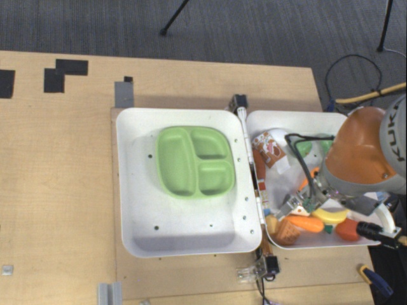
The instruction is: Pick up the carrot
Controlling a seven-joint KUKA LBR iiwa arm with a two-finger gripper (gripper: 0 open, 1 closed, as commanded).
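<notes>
Carrot (305, 223) lies low in the right bin (280, 239), just beside the banana (331, 215); the hand (304, 199) hovers above it, ready to descend, grip unclear.

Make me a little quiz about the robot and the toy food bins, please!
1. True or false: the green tray sits in the left bin.
2. Which bin holds the carrot? A) left B) right
3. Fill in: the yellow toy beside the carrot is a ____.

Key: 1. True. 2. B, the right bin, near its front edge, just below the hand. 3. Banana.
</notes>
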